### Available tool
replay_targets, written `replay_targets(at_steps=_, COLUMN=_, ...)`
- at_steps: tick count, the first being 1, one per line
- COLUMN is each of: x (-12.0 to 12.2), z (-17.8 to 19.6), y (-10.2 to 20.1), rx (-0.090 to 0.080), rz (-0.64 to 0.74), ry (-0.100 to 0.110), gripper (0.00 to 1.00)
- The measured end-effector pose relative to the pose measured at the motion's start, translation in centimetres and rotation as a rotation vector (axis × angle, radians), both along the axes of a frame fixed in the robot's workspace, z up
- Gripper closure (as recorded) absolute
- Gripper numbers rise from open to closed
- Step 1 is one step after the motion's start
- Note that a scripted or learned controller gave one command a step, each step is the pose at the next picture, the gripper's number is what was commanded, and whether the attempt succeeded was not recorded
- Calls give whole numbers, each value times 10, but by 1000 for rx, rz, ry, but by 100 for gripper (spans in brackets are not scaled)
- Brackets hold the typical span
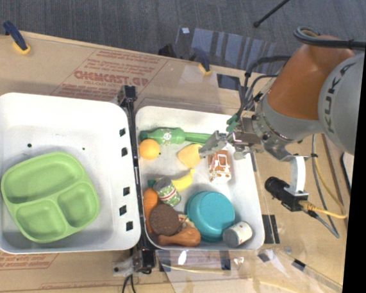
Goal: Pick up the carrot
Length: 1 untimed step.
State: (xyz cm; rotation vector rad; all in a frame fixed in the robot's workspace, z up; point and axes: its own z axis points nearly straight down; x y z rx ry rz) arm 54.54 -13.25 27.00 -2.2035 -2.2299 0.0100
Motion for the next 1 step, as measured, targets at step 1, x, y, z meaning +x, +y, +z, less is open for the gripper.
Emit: replay_targets(at_steps=1, x=64, z=-62, y=54, rx=-2, rz=59, ry=3, gripper=0)
